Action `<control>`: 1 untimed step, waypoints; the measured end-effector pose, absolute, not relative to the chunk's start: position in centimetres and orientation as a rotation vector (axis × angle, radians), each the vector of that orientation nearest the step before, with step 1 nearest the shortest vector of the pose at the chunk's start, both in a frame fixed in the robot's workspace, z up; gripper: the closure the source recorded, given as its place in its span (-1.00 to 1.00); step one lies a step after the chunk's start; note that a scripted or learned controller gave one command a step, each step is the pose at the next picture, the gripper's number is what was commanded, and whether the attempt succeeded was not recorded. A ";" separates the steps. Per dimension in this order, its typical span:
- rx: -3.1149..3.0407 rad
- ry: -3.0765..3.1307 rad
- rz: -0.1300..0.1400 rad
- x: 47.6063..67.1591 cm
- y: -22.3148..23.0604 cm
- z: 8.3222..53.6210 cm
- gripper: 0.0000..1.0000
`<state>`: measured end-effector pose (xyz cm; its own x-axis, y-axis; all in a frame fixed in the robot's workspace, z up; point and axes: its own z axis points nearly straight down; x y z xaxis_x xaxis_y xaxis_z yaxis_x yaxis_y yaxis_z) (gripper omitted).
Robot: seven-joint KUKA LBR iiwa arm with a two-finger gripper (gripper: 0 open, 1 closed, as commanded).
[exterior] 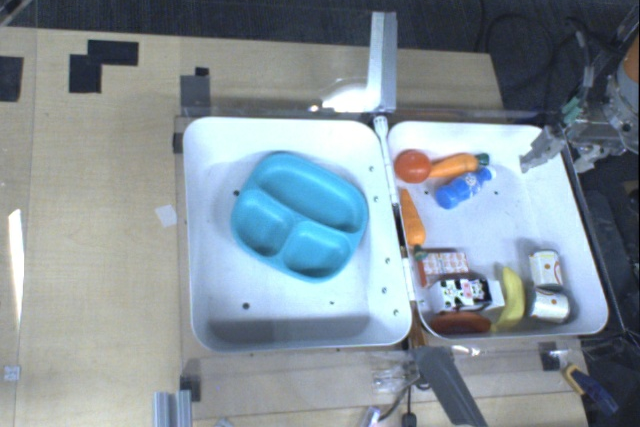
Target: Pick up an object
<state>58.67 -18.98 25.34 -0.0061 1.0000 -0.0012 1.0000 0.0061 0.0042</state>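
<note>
The tabletop (100,215) carries two shallow white bins side by side. The left bin (210,315) contains one blue divided plate (300,215), which lies near the bin's centre with three compartments facing up.

The right bin (500,235) contains the candidate objects. Along its upper left area lie an orange ball (411,165), a carrot (455,165) touching the ball's right side, and a blue bottle (464,188) just below the carrot. A second orange carrot-shaped piece (411,218) lies against the bin's left wall. In the lower part of the bin lie a small red-and-white printed packet (443,265), a small box with dark print (464,292), a red item (458,322) at the lower rim, a yellow banana (512,298), a small white carton (544,267) with orange markings, and a metal can (549,305) on its side. The print on the packet, box and carton is too small to read; no brand can be identified.

The pincer (535,155) is at the upper right corner of the right bin, just beside the rim, at the end of the arm (605,110) that enters from the right. Whether its fingers are apart or together cannot be determined. No object is seen between them. The nearest objects, the blue bottle and the carrot, lie to the pincer's left, apart from it. The carton, can and banana lie well below it in the view.
</note>
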 end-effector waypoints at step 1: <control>2.097 2.298 0.035 62.4 -16.0 11.6 -1.00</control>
